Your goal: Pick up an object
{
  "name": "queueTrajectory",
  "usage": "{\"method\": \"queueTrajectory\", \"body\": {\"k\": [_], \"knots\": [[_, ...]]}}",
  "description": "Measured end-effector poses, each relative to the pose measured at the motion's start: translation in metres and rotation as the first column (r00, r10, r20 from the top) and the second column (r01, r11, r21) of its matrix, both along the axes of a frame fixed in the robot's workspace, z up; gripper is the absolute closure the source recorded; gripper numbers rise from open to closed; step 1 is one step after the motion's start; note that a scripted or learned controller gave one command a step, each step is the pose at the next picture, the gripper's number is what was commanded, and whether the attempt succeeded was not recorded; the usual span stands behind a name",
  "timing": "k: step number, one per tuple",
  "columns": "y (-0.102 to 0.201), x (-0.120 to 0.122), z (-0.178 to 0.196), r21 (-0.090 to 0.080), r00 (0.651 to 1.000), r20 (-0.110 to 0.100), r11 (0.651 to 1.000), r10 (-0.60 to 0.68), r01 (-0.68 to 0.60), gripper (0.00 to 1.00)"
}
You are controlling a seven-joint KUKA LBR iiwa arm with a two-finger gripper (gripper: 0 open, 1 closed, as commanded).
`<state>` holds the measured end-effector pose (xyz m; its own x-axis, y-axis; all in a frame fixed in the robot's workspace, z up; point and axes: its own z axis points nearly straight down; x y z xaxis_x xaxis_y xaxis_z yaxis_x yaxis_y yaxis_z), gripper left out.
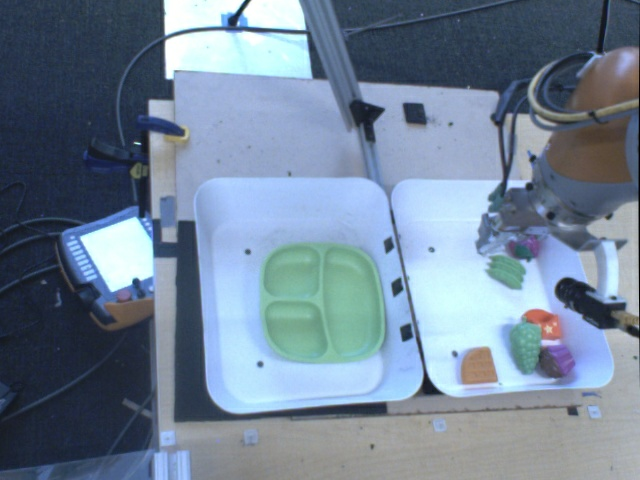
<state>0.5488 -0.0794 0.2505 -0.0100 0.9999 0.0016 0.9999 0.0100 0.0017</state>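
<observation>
Arm [585,118] reaching in from right, gripper [500,230] pointing down.

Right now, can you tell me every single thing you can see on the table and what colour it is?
Left bin: one, white, left half of the bench.
Right bin: one, white, beside the left bin.
Divided plate: one, light green, middle of the left bin.
Green pod-shaped toy: one, green, right bin, just below the gripper.
Pink item: one, pink, partly hidden under the gripper; cannot tell what it is.
Orange block: one, orange, near front edge of right bin.
Bumpy green toy: one, green, front right of right bin.
Red toy: one, red, touching the bumpy green toy.
Purple toy: one, purple, front right corner.
Handheld screen: one, grey and orange, left of the bench.
Gripper: one, grey, low over the right bin.
</observation>
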Motion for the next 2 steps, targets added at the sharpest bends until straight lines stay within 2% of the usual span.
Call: {"method": "queueTrajectory", "body": {"k": [1,2], "knots": [[0.057,0.008,-0.003,0.000,1.000,0.001,1.000,0.001,-0.001,1.00],[0.118,-0.004,-0.006,0.000,1.000,-0.002,1.000,0.001,-0.001,1.00]]}}
